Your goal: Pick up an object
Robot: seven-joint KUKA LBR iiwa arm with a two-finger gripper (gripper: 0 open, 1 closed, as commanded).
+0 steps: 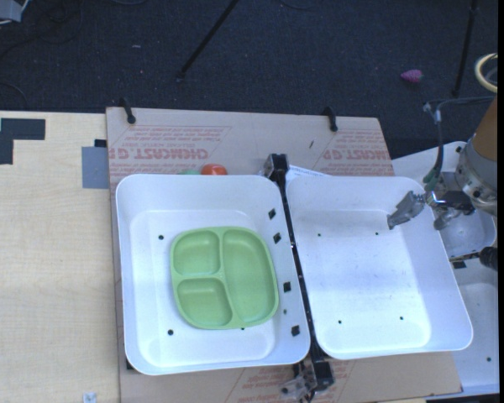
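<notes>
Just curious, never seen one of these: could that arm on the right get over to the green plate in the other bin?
Probably yes. The green plate lies flat and open in the left bin, nothing on it. The pincer hovers at the right bin's far edge; only the low divider lies between.

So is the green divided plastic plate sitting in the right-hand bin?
No, the green divided plastic plate lies flat in the left white bin.
</notes>
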